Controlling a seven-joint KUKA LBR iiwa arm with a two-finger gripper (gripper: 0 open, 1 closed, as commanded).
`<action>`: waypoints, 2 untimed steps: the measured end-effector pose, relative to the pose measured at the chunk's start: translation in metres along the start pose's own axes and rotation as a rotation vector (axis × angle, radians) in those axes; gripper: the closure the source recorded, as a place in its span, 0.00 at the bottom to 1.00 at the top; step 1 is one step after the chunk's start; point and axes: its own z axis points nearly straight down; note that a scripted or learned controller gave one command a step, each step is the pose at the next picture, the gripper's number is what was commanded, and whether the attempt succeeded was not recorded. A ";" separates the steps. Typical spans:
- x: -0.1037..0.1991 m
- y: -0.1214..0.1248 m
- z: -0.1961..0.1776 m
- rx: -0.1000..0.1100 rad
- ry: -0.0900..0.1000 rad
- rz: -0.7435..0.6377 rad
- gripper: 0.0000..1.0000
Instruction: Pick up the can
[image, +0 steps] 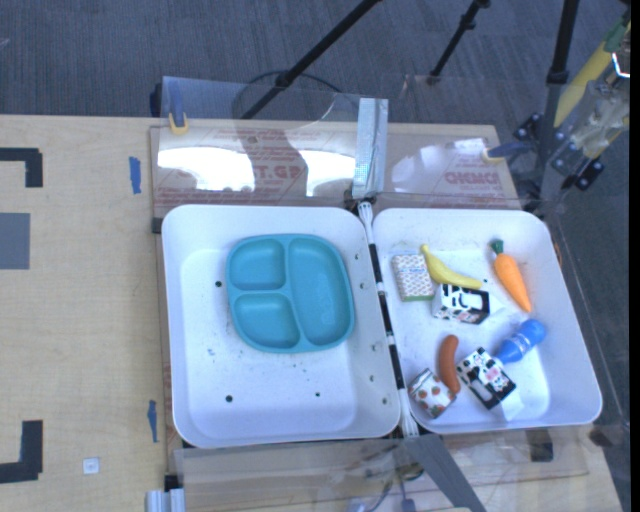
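On the wooden bench (80, 330) sit two white bins (190, 400) (grey carpet (100, 50) beyond).

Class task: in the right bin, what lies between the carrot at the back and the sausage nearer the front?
In the camera view, a black-and-white patterned carton lies between the carrot and the sausage, beside the banana's tip.

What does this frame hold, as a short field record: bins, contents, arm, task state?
left bin: holds a blue divided plate
right bin: banana, carrot, blue bottle, sausage, two black-and-white cartons, patterned box
can: lies in right bin's near-left corner, beside the sausage
arm: at upper right, outside the bins
end effector: state unclear
task state: can not yet picked up
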 end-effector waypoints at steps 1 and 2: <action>0.001 0.001 -0.011 -0.006 -0.003 -0.004 1.00; 0.003 0.002 -0.022 -0.011 -0.005 -0.007 1.00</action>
